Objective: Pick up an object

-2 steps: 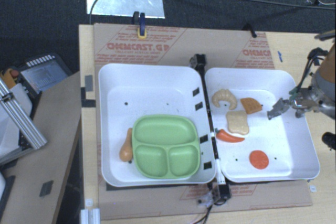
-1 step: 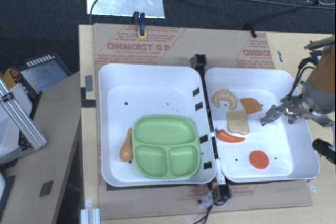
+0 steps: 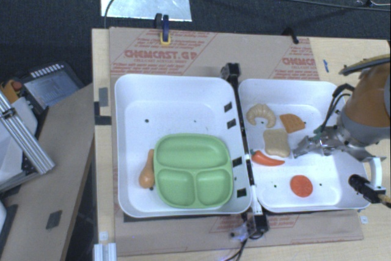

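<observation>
The right bin [image 3: 324, 91] holds several toy foods: a pale croissant [image 3: 261, 113], an orange wedge [image 3: 292, 123], a tan bread slice [image 3: 276, 142], a red-orange pepper [image 3: 267, 159] and a red round slice [image 3: 300, 186]. My gripper [image 3: 303, 147] reaches in from the right, low over this bin. Its tip sits just right of the bread slice and below the orange wedge. I see nothing held in it.
The left bin [image 3: 171, 95] carries a green divided plate [image 3: 192, 169], with a tan drumstick-shaped piece [image 3: 147, 170] against the plate's left side. A black divider [image 3: 239, 131] runs between the bins. The arm's grey and orange body [image 3: 366, 113] hangs over the right bin's right edge.
</observation>
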### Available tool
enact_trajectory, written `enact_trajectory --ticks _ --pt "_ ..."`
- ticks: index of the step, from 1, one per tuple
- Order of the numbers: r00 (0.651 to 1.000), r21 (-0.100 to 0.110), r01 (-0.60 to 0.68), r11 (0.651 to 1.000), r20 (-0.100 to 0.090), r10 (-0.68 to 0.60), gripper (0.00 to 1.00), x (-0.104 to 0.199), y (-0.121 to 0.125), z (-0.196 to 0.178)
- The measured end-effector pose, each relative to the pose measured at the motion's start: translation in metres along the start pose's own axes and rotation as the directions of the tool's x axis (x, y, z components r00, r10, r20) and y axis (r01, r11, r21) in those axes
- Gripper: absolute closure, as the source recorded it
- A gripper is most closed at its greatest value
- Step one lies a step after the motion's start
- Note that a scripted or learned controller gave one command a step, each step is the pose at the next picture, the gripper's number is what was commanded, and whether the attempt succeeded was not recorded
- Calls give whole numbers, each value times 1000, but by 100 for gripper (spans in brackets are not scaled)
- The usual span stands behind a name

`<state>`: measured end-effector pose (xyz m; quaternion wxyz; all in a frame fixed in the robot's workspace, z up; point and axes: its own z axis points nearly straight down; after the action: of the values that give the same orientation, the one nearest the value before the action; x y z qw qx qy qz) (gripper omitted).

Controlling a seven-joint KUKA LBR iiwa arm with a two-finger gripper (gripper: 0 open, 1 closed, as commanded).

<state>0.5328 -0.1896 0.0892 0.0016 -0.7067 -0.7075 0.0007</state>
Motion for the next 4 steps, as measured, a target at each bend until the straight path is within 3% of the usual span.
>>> enact_trajectory --ticks 1,2,4 --pt "1000 -4 0 1000 1 0 0 0 1 4" --pt "1000 -7 1 1000 2 -1 100 0 2 -7" --pt "1000 -12 4 1000 4 -4 100 8 2 -116"
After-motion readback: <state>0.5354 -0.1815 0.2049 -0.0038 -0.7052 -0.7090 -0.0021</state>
